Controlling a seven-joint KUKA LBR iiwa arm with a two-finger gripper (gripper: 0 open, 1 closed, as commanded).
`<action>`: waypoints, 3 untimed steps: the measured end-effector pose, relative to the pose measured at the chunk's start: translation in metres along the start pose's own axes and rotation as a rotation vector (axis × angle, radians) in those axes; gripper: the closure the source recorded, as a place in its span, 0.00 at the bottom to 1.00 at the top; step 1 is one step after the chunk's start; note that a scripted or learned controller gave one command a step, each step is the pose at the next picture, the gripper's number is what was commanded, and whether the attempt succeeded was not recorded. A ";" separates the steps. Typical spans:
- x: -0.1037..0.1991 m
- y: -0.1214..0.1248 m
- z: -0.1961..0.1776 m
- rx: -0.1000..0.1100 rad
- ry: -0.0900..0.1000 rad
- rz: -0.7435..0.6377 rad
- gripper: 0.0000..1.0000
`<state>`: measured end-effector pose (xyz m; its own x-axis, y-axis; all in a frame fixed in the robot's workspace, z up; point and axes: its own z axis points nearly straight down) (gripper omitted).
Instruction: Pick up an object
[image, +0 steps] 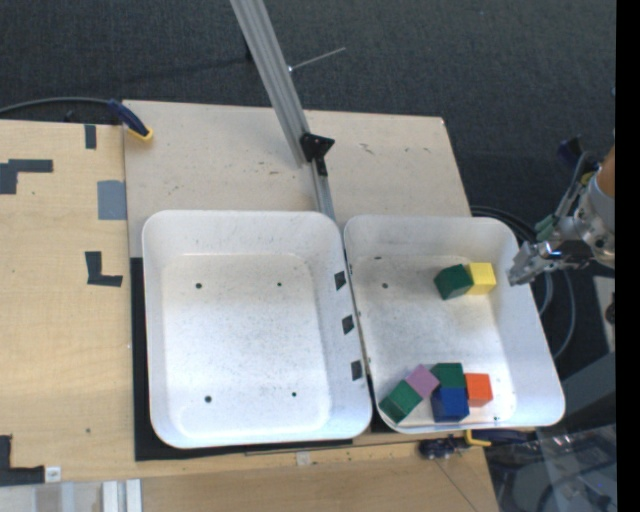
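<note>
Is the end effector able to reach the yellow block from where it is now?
Probably yes. The end effector sits at the right bin's right rim, and the yellow block lies just beside it with bare floor between; only a green block touches its far side.

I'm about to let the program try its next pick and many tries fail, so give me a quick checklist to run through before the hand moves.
1. Targets present: ok. A green block touching a yellow block, plus a cluster with an orange block and a blue block, all in the right bin.
2. Hand free of cargo: ok, no block at it.
3. Hand over a target: not ok, it sits at the bin's right rim.
4. Isolated target: not ok, every block touches a neighbour.
5. Finger opening: cannot tell.
</note>
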<state>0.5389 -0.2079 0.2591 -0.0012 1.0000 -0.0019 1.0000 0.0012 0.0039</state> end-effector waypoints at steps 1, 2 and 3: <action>0.054 0.017 -0.006 0.003 0.004 -0.006 1.00; 0.106 0.039 0.006 0.005 0.003 -0.005 1.00; 0.162 0.056 0.004 0.004 0.004 -0.006 1.00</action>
<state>0.5949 -0.0463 0.2552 -0.0073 1.0000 0.0017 1.0000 0.0073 -0.0004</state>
